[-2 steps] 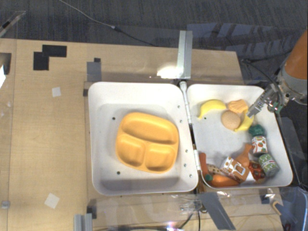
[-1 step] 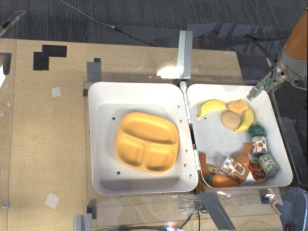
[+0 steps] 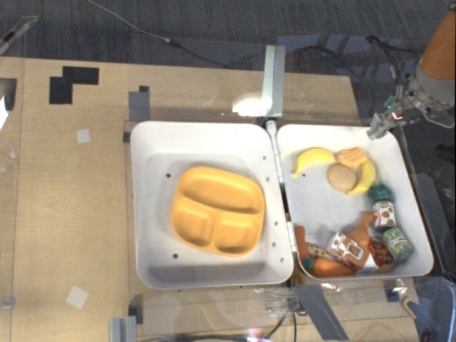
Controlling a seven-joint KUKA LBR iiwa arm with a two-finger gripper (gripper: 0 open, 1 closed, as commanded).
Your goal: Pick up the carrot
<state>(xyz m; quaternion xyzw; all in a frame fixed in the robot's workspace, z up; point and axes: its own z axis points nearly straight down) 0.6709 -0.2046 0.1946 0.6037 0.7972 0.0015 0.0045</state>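
The carrot is a short orange piece lying near the front edge of the right bin, partly tucked under a small printed carton. My gripper hangs over the bin's far right corner, well away from the carrot and above the clutter. Nothing shows in it. The orange-banded wrist comes in from the upper right.
The right bin also holds two bananas, a round bun, a green broccoli piece, two small cans and other orange and red pieces around the carrot. A yellow compartment plate lies in the left bin.
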